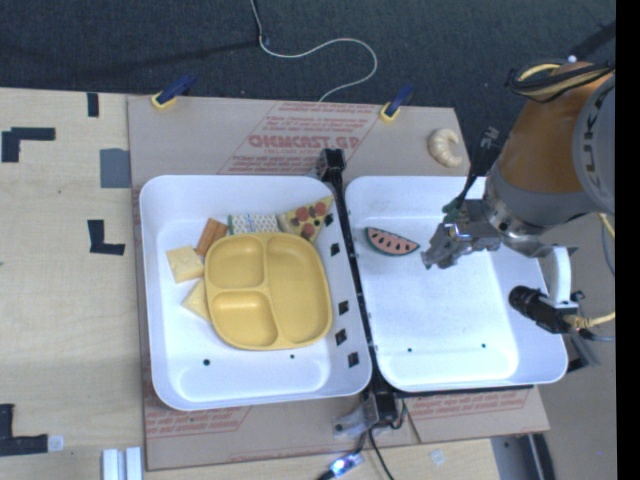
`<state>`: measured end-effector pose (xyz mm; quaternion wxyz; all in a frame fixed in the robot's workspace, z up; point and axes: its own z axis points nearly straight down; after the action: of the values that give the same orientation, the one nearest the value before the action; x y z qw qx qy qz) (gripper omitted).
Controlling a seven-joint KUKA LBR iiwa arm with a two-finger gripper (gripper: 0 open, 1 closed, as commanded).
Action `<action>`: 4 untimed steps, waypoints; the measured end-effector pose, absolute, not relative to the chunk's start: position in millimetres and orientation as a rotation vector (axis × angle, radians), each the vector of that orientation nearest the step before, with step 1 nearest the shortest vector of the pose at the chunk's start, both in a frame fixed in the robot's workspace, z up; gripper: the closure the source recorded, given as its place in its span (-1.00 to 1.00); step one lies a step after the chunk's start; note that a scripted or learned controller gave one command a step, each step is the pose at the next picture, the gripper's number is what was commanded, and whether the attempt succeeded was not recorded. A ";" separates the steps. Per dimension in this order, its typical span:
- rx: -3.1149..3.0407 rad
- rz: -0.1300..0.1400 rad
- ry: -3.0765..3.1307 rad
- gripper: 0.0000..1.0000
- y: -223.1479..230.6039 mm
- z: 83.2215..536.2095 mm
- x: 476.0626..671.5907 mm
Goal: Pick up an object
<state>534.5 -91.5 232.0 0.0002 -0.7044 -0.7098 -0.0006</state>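
At center right of the frame, the hand [440,253], its state impossible to tell, should center over the watermelon slice [391,241] just left before descending.

On your worktop [60,298] a cardboard sheet [290,138] lies under both bins, pinned by two blue-and-yellow clamps [172,91] at its far edge. A thin white cable [330,53] loops across the dark floor [120,18] behind it. Black tape marks [30,143] sit on the wood to your left, and a small beige lump [448,147] rests on the cardboard.
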 end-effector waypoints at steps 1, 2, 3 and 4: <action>-2.215 0.001 -2.227 1.00 -51.9 217.7 570.9; -2.215 -0.003 -2.228 1.00 -17.1 231.1 608.2; -2.217 0.002 -2.225 1.00 6.5 213.4 633.9; -2.221 0.003 -2.223 1.00 0.3 217.2 631.4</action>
<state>631.4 0.3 217.2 -0.0002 -0.7068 -0.7074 0.0011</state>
